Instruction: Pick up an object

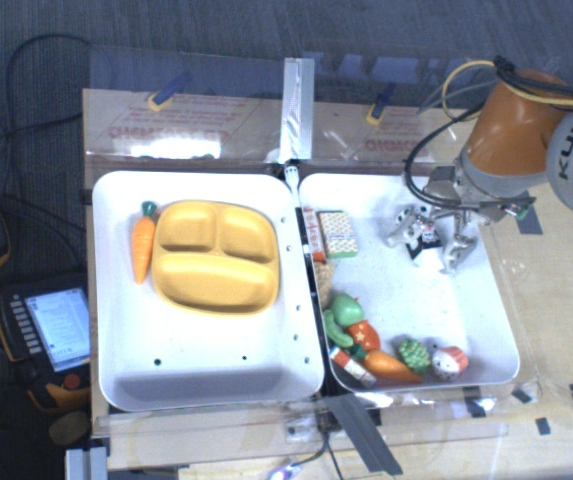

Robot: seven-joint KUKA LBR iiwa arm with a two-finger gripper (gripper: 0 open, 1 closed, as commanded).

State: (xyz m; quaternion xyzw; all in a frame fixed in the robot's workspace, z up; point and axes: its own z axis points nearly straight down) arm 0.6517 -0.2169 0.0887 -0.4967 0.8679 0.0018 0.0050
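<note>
**Open gripper over the right bin's bare floor**

The gripper (430,236) hangs low in the right bin (486,308), fingers spread apart with nothing between them. The arm (511,128) carries part of a dark "KU" marking at the picture's right edge. A small patterned box (337,234) lies by the divider; its print is too small to read. Toy foods (386,350) cluster along the near wall. In the left bin (116,358), a carrot (143,243) lies just beside a yellow tray (216,256).

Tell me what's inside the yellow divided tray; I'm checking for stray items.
The yellow divided tray shows three bare compartments. A toy carrot lies beside it in the left bin. Whatever is underneath the tray is covered.
</note>
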